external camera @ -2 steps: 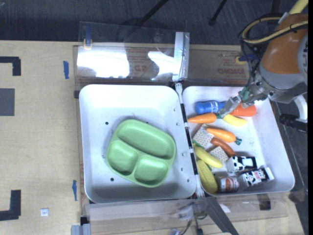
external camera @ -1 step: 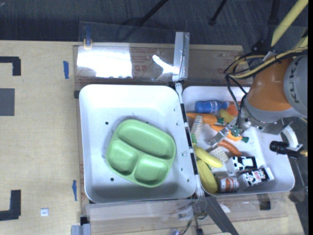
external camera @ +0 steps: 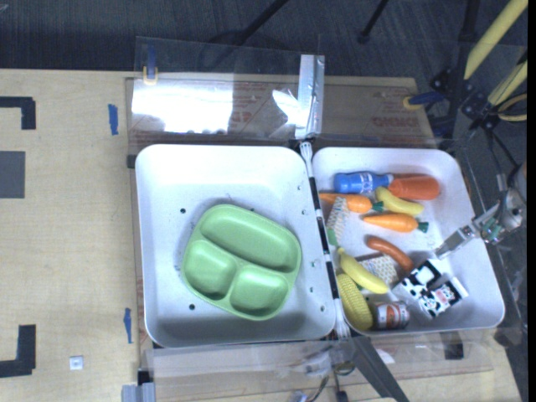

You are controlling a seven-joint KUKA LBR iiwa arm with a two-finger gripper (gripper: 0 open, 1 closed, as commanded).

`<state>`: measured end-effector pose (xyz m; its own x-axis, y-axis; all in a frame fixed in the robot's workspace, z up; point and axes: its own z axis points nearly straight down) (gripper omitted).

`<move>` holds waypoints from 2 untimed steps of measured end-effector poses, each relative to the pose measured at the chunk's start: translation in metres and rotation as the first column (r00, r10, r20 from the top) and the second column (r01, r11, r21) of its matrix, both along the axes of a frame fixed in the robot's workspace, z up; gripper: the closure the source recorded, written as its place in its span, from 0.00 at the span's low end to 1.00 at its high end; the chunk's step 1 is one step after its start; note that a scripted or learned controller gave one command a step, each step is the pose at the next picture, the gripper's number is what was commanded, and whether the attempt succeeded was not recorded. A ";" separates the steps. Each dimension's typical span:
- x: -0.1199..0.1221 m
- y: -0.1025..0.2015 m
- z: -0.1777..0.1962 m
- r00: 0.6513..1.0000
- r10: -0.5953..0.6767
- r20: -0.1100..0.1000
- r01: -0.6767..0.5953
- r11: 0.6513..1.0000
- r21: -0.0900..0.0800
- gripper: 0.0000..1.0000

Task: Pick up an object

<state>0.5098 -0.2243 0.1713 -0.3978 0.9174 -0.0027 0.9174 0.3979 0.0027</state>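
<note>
The right bin [external camera: 469, 174] holds several toy foods. A blue bottle [external camera: 362, 182] lies at the back beside an orange-red carrot [external camera: 413, 188]. In front of them are a yellow banana [external camera: 398, 202], an orange carrot [external camera: 389, 221] and a brown sausage [external camera: 390, 252]. Along the left wall lie a second banana [external camera: 362, 274] and a corn cob [external camera: 355, 301], with a small can [external camera: 391, 315] at the front. A black-and-white carton [external camera: 430, 290] rests at the front right. My gripper [external camera: 459, 239] hangs over the bin's right side, just above and right of the carton, touching nothing that I can make out.
The left bin [external camera: 159, 182] holds a green divided plate [external camera: 241, 260]. A clear plastic wall [external camera: 218, 99] stands behind the bins. Cables and stand legs crowd the right edge beyond the bench.
</note>
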 end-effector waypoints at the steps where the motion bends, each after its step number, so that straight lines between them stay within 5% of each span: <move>1: 0.000 0.000 0.000 1.000 0.000 0.000 0.000 1.000 0.000 0.00; 2: 0.078 0.003 -0.050 1.000 -0.007 0.001 0.007 1.000 0.002 0.00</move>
<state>0.5882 -0.2215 0.1212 -0.3910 0.9204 -0.0010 0.9204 0.3910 0.0041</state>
